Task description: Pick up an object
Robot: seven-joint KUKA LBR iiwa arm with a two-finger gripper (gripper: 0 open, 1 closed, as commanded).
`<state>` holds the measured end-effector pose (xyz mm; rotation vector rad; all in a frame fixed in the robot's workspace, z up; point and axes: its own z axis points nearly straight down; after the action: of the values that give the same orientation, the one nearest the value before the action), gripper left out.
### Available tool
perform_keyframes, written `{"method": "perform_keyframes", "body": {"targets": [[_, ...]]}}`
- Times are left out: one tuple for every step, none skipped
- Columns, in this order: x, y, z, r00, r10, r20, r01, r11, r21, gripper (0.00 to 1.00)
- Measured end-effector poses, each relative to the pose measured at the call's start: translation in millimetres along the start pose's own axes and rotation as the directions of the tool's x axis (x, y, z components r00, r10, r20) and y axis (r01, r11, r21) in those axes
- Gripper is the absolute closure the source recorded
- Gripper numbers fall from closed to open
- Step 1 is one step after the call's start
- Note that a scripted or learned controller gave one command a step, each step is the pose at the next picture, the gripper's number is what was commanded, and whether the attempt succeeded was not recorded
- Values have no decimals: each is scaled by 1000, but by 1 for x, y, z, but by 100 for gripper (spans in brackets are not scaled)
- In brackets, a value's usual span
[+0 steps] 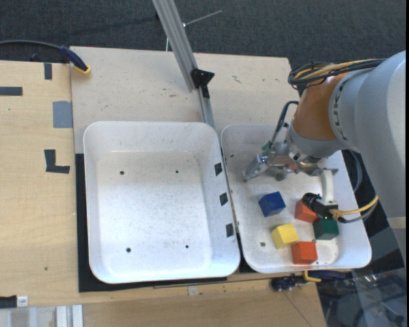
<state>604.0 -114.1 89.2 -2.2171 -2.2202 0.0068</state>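
The gripper (253, 171) hangs over the right bin (240, 142), above the blue cube (272, 203) — nothing sits between its parted fingers. That cube looks light, stiff and smooth-sided — I'd pinch it across two opposite flat faces.

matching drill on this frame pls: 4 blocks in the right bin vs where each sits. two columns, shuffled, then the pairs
Things:
1. blue block
2. yellow block
3. green block
4. lower orange block

Places:
A. nearest the right bin's front rim
B. closest to the gripper, just below it in the view
C. farthest right, beside the other orange block
D. between the blue block and the lower orange block

Pairs: 1-B, 2-D, 3-C, 4-A
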Motion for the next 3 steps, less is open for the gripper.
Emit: {"method": "perform_keyframes", "body": {"targets": [[1,1,-12,1000,-2,-1,2,1000,-3,100],[2,-7,-71,1000,0,0,0,1000,-10,100],[2,1,-133,1000,-1,1,1,1000,-12,100]]}}
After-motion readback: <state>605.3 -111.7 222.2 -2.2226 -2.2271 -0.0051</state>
